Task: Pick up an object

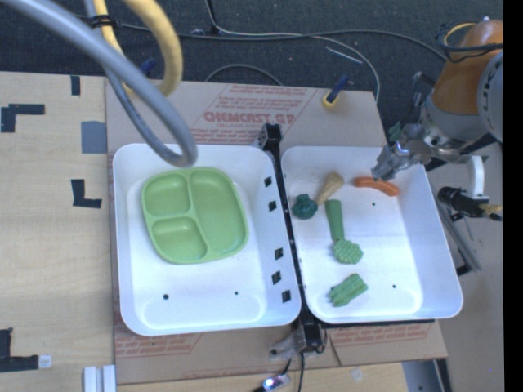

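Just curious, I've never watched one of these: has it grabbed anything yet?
Not yet, as far as I can see. Done: the tool has reached the right bin. In hand: it hangs by the orange piece, which lies on the bin floor. Left: gripping and lifting.

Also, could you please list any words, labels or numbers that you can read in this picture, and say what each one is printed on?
"CHEMCAST GP": red print on the brown cardboard sheet behind the two white bins.
A smaller red line under it, on the same cardboard: too blurred to read.
Faint red print on the cardboard edge in front of the bins: too small to read.
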### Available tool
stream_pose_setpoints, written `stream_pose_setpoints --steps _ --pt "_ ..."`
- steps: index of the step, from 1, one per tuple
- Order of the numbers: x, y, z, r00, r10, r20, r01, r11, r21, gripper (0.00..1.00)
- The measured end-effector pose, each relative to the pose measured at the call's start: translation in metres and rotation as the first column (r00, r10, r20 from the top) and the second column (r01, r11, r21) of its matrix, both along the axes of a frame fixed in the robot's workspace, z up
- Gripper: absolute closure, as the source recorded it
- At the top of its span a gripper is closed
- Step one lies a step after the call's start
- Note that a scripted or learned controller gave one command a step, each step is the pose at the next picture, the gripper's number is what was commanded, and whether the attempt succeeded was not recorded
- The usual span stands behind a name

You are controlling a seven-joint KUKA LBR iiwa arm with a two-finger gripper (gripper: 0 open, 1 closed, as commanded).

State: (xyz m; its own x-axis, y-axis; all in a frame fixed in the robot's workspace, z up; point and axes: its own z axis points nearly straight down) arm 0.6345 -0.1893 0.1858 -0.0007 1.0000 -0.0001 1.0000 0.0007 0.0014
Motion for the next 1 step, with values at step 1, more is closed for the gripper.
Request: stream_pose_setpoints --steps 1 --pt "0.0017 -0.0086 0.0577 1.0 0.001 0.002 -0.001 1.0 -0.002 1.0"
